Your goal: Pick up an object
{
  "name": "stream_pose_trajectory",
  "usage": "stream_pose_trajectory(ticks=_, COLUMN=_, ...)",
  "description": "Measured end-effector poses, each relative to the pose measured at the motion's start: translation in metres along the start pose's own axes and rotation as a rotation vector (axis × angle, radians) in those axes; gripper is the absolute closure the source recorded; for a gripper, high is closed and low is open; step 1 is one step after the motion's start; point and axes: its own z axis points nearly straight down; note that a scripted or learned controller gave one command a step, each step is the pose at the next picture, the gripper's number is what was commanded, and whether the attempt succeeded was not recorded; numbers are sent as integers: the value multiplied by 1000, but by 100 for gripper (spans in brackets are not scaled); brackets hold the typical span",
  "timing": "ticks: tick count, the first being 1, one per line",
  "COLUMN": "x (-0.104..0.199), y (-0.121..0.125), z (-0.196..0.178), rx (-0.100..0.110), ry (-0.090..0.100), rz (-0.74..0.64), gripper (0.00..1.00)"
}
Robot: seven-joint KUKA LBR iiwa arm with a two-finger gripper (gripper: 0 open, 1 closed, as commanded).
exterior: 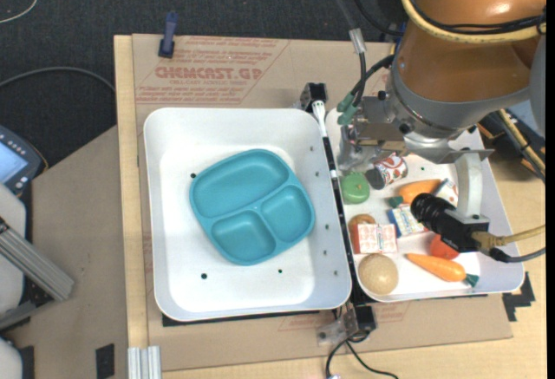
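- Clutter fills the right bin [499, 282], where your arm's end effector [357, 152] hangs over the upper-left corner, close to the wall shared with the left bin [165, 195]. You cannot tell from this angle whether it is released or clenched, because the arm's orange bulk covers much of it.
- Nearest candidate is a green round piece [354, 188], lying just below the end effector and just beside the dividing wall.
- Wall risk: a descent this near the rim could strike the bin's edge. It could also pin the green piece against the wall instead of closing around it.
- Neighbour risk: a red-and-white can [392, 169] and an orange carrot [421, 190] lie close by on the right. A wide approach may nudge them or catch two things at once.
- Slip risk: the green piece looks low and rounded, and it may squirt out sideways under a closing grip.
- Further down, a small red-and-white carton [373, 238], a tan ball-shaped item [379, 273] and a second carrot [438, 266] sit packed together, leaving you little room for a clean grasp.
- In the left bin, a teal divided plate [251, 205] lies alone, well apart from the action. It looks too broad for this end effector.
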Motion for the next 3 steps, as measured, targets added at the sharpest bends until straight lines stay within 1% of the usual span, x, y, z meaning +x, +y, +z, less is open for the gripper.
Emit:
stream_pose_trajectory(ticks=1, x=89, y=40, z=1, rx=10, ry=-1, rz=-3, gripper=100)
stream_pose_trajectory(ticks=2, x=144, y=16, z=122, rx=29, ry=-7, rz=-1, gripper=100)
stream_pose_trajectory(ticks=3, x=141, y=29, z=-17, rx=-1, ry=3, rz=4, gripper=100)
